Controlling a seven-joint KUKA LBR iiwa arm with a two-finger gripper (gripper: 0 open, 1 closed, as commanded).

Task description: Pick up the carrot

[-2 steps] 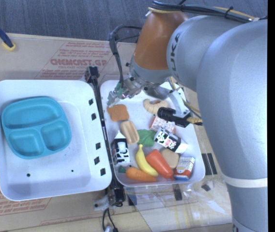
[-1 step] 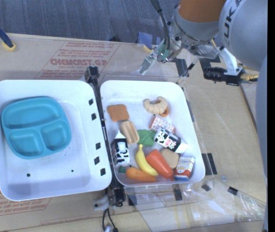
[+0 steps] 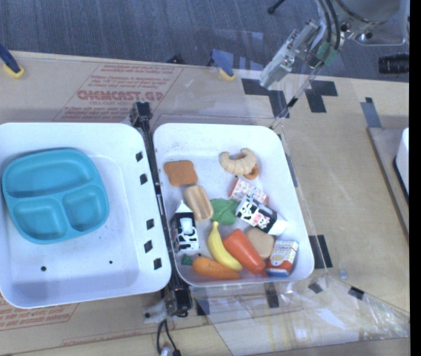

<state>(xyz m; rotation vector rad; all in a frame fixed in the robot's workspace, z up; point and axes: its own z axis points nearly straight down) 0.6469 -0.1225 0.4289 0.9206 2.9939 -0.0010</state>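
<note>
The carrot (image 3: 215, 268) is orange with a small green stub at its left end. It lies flat along the front wall of the right bin (image 3: 292, 170), just below a yellow banana (image 3: 221, 247). The gripper (image 3: 276, 71) hangs well above the bench beyond the right bin's far right corner, tilted down to the left and far from the carrot. Nothing is visibly held in it.
Packed around the carrot are a red-orange pepper-like piece (image 3: 244, 251), a small carton (image 3: 283, 256), a cow-print milk box (image 3: 256, 215), a dark bottle (image 3: 186, 233), bread pieces (image 3: 181, 173) and a croissant (image 3: 239, 162). The left bin (image 3: 70, 280) holds a blue divided tray (image 3: 53, 195).
</note>
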